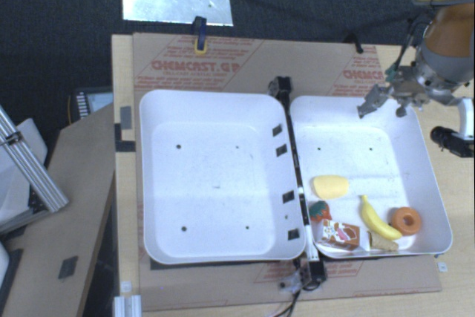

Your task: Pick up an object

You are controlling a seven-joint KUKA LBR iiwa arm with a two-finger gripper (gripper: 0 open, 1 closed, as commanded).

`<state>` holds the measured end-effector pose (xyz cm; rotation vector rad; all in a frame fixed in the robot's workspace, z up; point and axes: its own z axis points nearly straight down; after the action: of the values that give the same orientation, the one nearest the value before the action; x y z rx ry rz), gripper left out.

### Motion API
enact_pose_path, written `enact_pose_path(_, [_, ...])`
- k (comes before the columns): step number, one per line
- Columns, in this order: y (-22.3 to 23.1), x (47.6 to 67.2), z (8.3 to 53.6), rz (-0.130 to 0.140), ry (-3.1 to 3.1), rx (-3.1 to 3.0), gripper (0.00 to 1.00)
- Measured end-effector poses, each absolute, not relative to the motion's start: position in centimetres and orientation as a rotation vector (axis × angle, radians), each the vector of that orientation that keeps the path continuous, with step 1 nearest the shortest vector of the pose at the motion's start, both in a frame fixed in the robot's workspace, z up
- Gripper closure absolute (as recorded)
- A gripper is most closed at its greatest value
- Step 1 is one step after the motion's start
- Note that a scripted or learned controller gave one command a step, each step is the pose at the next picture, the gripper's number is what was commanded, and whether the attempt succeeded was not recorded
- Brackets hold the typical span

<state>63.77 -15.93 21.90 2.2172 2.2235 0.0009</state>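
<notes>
Grey metal fingers (369, 106) stood apart with nothing between them, the gripper (384, 106) poised over the far right corner of the right bin (423, 152). Behind it the arm (447, 48), with its orange band, reached in from the right edge. Every object lay well apart from the fingers, gathered at the bin's near end. A pale yellow lemon (330, 186) sat closest to the gripper, toward the bin's middle. Nearer the camera, a banana (377, 218) lay at a slant, with an orange ring (406, 220) just beside its right end. A small red and white packet (341, 234) rested by the near wall, and a red and green piece (319, 211) lay beside the divider. The left bin (215, 174) stood alongside on the cardboard-lined bench (245, 63).
</notes>
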Motion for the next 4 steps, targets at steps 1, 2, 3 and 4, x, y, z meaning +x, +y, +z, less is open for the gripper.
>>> enact_pose_path(1, [-10.8, 62.2, 7.7, -0.003, 2.235, 2.218, 0.0])
enact_pose_path(2, [-11.2, 62.6, 9.5, 0.005, 2.224, 2.212, 1.0])
enact_pose_path(3, [-8.3, 59.0, 8.3, -0.002, 2.229, 2.219, 1.0])
enact_pose_path(4, [-8.4, 59.3, 9.5, 0.004, 2.223, 2.215, 1.0])
